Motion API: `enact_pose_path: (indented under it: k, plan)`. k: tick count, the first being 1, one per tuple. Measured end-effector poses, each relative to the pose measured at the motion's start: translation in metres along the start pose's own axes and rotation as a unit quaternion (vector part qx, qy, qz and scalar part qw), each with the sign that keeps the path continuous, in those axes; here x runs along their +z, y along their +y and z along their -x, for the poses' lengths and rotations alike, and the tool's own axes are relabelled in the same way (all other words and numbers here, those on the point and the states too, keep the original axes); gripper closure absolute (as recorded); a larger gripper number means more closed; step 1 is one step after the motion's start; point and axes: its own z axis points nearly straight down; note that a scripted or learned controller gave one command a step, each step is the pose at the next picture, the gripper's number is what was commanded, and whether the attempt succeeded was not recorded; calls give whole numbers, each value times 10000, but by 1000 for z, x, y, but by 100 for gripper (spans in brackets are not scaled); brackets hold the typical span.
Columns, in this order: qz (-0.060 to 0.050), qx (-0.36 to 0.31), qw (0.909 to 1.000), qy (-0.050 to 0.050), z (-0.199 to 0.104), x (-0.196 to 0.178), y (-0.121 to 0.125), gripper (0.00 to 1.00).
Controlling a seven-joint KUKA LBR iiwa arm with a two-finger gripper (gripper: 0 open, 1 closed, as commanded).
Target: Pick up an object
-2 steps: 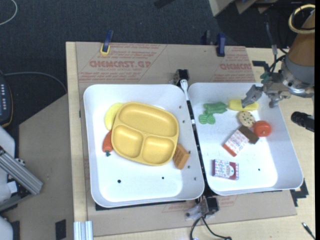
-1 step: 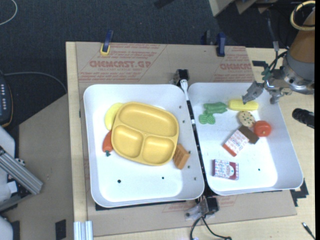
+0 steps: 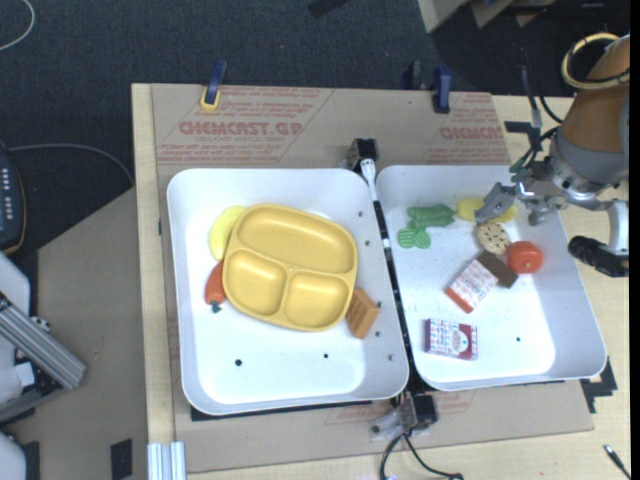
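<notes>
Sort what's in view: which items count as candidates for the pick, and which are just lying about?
Pick candidates, right white bin:
green leafy toy
yellow piece
round speckled cookie
red tomato
red-and-white carton

Lying about, left white bin:
yellow divided plastic tray
brown block

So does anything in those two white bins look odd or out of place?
Mildly. The yellow three-compartment plate in the left bin sits askew on top of other items: a yellow piece, an orange-red piece and a brown block poke out from under its rim. Nothing looks spilled or broken.
</notes>
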Motion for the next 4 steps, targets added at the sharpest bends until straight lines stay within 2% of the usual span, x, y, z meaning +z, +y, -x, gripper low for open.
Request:
enact_pose_path:
  k: [1,2,4]
  plan:
    - [3,-6,10000,2,-1,49,0,0]
    - [82,-14,10000,-15,-1,30,4,100]
    - [79,-9,10000,-23,-2,-90,11,100]
